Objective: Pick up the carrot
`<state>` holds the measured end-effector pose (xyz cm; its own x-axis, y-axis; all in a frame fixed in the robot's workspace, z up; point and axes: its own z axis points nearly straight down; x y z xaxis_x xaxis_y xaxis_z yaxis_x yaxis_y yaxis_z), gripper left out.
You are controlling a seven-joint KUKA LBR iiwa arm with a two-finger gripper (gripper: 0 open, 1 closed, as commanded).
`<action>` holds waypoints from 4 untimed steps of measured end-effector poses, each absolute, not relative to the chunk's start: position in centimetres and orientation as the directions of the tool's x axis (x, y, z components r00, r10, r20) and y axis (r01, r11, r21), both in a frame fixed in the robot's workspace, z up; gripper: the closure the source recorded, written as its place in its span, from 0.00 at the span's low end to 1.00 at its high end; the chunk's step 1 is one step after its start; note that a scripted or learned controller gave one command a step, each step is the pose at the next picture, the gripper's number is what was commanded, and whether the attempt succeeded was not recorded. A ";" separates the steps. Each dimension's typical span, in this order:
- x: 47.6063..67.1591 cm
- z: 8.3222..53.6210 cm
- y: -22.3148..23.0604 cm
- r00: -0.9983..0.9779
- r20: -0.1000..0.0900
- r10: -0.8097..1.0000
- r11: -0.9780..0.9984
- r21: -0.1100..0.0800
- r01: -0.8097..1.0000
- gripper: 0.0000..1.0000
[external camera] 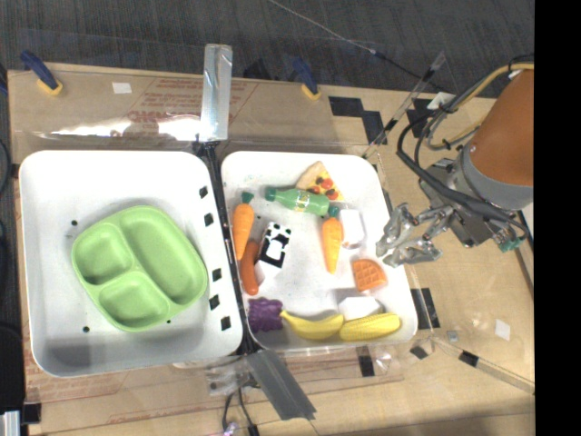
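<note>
The right bin (386,209) holds the toy food. Two carrots lie in it: one carrot (332,242) right of centre, its green top toward the far wall and its tip pointing to the near side, and a second carrot (242,226) along the left wall. Below that second one lies a reddish sausage-like piece (250,274). Between the two carrots sits a black-and-white tag (275,244) with a blocky pattern; no letters can be read on it. A green bottle (299,200) lies on its side near the far wall, its label too small to read, with a pizza slice (320,181) just behind it. An orange waffle-like piece (369,274) rests near the right wall. Along the near wall are purple grapes (265,313), a banana (311,324) and a yellow corn cob (370,327).

The left bin (45,198) carries a green divided plate (138,266).

The gripper (405,241) hangs over the bench (472,316) just outside the right bin's right wall, apart from both carrots. Its jaws hold nothing; whether they are spread or pressed together cannot be told.

Faint red printing on the clear sheet (163,98) behind the bins is illegible.
</note>
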<state>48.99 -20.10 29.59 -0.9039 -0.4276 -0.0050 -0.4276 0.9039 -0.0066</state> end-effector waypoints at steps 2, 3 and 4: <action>51.2 33.7 -21.0 -0.718 -0.002 -0.696 0.718 -0.003 -0.696 1.00; 52.5 34.8 -20.9 -0.367 -0.001 -0.930 0.367 -0.004 -0.930 1.00; 47.7 36.3 -21.0 0.009 0.000 -1.000 -0.009 0.000 -1.000 1.00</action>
